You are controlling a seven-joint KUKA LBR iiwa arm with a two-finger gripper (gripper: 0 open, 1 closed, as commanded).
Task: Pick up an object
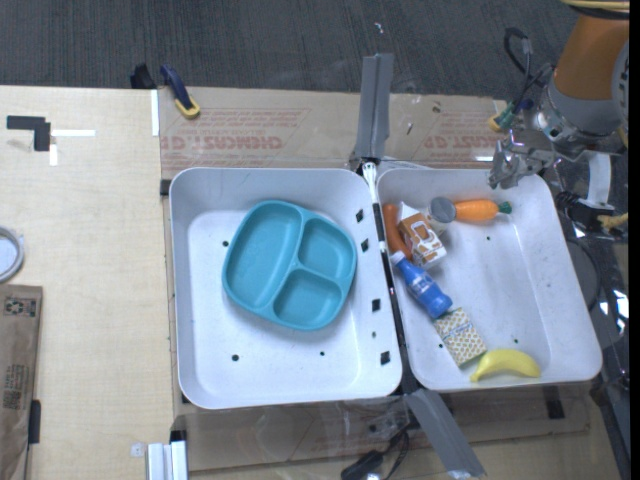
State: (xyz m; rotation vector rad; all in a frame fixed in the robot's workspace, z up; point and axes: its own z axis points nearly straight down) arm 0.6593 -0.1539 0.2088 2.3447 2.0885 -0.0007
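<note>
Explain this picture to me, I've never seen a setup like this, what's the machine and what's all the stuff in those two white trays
One camera looks down at a slant on a workbench. At the upper right is a robot arm, grey with an orange band; its tool hangs over the far corner of the right bin and holds nothing visible. The left bin holds a blue divided plate. The right bin holds a toy carrot, a small orange-and-white box, a blue bottle, a patterned packet and a banana. The robot's job is to pick up one object.

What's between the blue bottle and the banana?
A checkered sponge lies between the blue bottle and the banana, seen in the camera view.
</note>
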